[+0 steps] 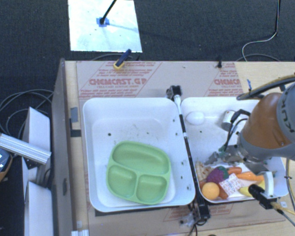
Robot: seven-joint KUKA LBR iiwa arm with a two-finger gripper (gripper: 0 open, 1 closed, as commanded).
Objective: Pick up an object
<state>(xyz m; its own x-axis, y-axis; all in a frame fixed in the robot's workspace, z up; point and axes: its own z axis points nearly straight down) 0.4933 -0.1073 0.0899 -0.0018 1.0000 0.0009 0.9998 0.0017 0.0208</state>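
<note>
Two bins sit side by side on the desk (136,74), meeting at a central divider. The left bin (97,141) holds a compartment tray (138,172) toward its near edge. In the right bin (206,132), an egg-shaped item (195,118) lies at the far-left corner and a cluster of toy foods (227,181) along the near edge.

Smooth white plastic, faintly glossy, for both bins (133,111). Matt pale-green plastic for the divided tray (139,172) at seven o'clock. Glossy moulded plastic for the toy food (226,180) at four o'clock. Satin orange and grey shell on the arm (273,125). Printed protective paper over the bench (151,76).
</note>
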